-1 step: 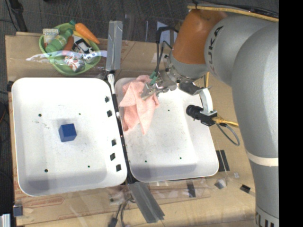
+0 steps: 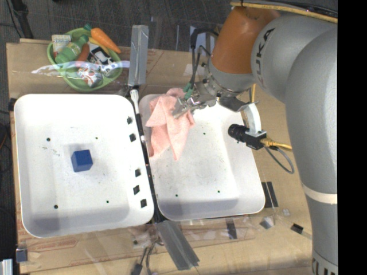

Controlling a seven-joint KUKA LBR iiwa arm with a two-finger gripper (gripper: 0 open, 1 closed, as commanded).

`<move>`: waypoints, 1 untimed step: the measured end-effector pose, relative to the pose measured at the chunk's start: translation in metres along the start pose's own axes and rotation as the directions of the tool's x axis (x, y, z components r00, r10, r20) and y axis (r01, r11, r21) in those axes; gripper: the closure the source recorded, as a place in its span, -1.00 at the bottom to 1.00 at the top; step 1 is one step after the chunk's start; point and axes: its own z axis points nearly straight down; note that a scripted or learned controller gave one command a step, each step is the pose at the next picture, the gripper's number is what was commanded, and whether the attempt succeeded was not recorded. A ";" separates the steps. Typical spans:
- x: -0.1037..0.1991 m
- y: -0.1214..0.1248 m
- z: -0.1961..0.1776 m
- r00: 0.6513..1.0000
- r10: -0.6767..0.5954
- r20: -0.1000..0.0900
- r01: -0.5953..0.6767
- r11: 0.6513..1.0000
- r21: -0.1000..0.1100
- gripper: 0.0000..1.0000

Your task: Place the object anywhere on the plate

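Observation:
A pink cloth lies crumpled in the far left part of the right bin, its lower tip trailing toward the bin's middle. My gripper sits at the cloth's upper right edge, with the fabric bunched up and pinched between its metal fingers. The grey arm with its orange band reaches in from the right, above the bin's far side. A small blue cube rests on the floor of the left bin, far from the gripper.
A green bowl with toy vegetables and wrappers stands behind the left bin. A black ridge with clips divides the two bins. A cable and black connector hang over the right bin's right side.

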 end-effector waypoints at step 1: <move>0.047 0.006 0.001 0.918 -0.396 -0.001 0.396 0.918 0.003 1.00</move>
